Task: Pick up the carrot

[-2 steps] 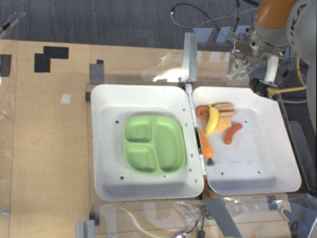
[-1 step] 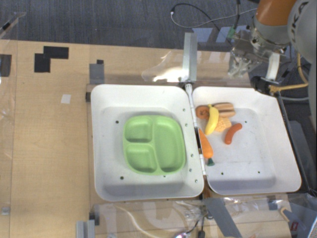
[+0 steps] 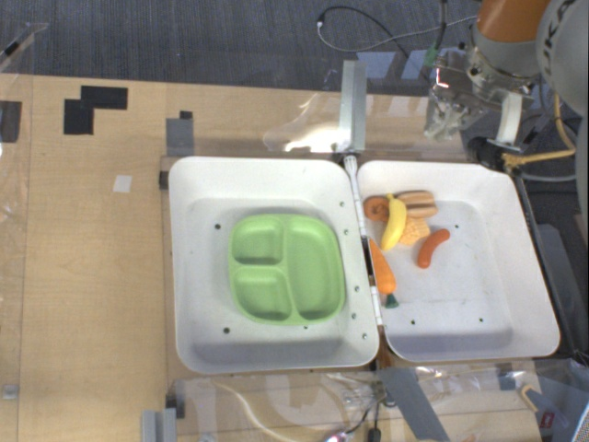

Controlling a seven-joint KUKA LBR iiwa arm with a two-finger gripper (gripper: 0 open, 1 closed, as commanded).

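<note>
Carrot pickup has not begun, as I judge it: my gripper [image 3: 451, 109] hangs beyond the far edge of the right bin [image 3: 479, 325], well apart from everything in it, and its pale fingers look spread with nothing between them. The carrot [image 3: 381, 270] lies along that bin's left wall, just beside the divider, its green tip toward the near side. Just beyond it sit a banana [image 3: 394, 223], a bun-like piece [image 3: 417, 201] and a small sausage [image 3: 432, 247], bunched together, the banana near the carrot's orange end. Next I would need to bring the gripper across and down over the carrot, fingers straddling its width, minding the wall. The left bin [image 3: 198, 339] holds a green divided plate [image 3: 285, 268]. I can read no writing or labels anywhere.
</note>
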